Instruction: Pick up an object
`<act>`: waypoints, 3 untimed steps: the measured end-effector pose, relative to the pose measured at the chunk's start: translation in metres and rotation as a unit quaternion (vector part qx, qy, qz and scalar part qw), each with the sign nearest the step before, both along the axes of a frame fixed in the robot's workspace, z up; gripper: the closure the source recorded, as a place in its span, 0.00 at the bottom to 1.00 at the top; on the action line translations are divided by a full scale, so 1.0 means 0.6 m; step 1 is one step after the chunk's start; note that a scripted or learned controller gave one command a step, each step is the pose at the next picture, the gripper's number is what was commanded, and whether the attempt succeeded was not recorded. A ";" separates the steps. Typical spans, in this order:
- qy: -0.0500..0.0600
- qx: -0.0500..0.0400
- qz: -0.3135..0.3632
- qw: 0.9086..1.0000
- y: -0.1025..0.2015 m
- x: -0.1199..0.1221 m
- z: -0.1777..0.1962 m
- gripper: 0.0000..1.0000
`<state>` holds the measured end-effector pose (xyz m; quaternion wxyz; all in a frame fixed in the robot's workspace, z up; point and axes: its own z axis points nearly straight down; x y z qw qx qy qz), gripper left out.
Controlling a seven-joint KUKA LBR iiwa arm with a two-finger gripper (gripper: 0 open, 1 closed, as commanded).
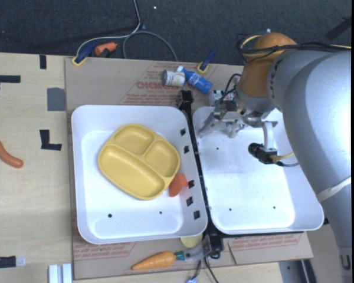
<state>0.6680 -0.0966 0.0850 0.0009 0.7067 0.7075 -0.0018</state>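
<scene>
Okay, gripper is sitting over the far corner of the right bin, close to the divider between the two bins. I can't tell from this angle whether it's open or closed, and I see nothing gripped in it. Directly beneath it I make out bare white bin floor.

What's worth grabbing lies across that divider, to the view's left and nearer the camera. The small orange-red piece rests in the left bin, right against the near rim of the yellow divided plate, not far from the divider. That's the nearest candidate to the gripper. The plate itself is broad and shallow, lying flat and slantwise across the middle of that bin; I judge its rim a poor bite for two fingers.

So the next move, as I read it, is a sideways traverse over the divider and then straight down onto the orange-red piece, staying clear of the plate's edge.
</scene>
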 end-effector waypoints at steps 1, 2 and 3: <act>-0.002 0.001 0.000 1.000 0.003 -0.063 0.003 0.00; 0.002 0.001 0.001 1.000 0.003 0.000 0.001 0.00; -0.002 0.001 0.000 1.000 0.003 -0.030 0.002 0.00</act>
